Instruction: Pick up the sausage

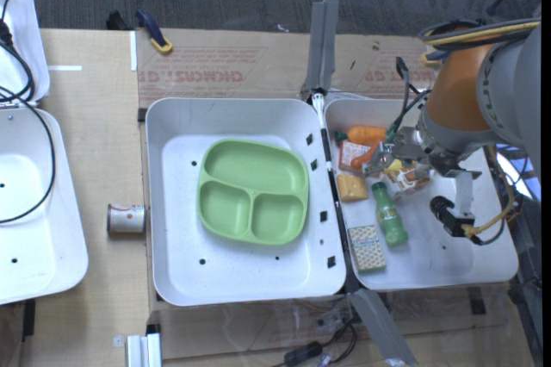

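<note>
The tool (389, 157) hangs low in the right bin (482, 266), its state impossible to tell; the sausage (367, 134) lies at the bin's far left corner, beside it

Looking like a robotics lab or test cell: two shallow white bins (172, 184) sitting side by side on a cardboard-covered bench (232, 64), toy food lying in one, loose cables (21, 98) trailing at left, a grey-and-orange industrial arm (482, 90) reaching in.

Matt green plastic tray (254, 191), glossy bottle (389, 215)
</note>
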`<state>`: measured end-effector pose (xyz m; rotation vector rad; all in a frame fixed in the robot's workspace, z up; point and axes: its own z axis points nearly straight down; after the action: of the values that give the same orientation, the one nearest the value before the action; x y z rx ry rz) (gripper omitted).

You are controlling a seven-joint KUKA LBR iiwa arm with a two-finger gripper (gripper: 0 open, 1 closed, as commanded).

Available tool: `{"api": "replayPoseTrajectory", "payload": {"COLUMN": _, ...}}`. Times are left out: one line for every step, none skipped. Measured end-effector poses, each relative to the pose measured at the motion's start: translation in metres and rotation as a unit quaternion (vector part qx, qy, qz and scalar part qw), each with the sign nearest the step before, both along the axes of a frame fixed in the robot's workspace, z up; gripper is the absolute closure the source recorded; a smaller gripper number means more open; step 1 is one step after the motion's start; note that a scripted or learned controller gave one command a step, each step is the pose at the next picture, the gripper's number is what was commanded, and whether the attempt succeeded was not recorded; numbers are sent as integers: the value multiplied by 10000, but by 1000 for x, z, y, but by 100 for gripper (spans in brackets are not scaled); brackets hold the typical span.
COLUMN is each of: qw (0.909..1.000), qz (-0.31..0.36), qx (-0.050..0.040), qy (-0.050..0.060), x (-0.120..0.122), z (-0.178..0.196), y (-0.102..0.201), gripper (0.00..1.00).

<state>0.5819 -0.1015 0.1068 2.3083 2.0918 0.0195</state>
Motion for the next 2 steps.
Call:
{"api": "replayPoseTrajectory", "payload": {"qw": 9999, "qz": -124, "qx": 46, "qy": 105, "x": 52, "z": -6, "y": 0, "gripper": 0}}
{"api": "replayPoseTrajectory", "payload": {"qw": 9994, "qz": -97, "qx": 133, "qy": 293, "x": 73, "z": -15, "y": -38, "gripper": 0}}
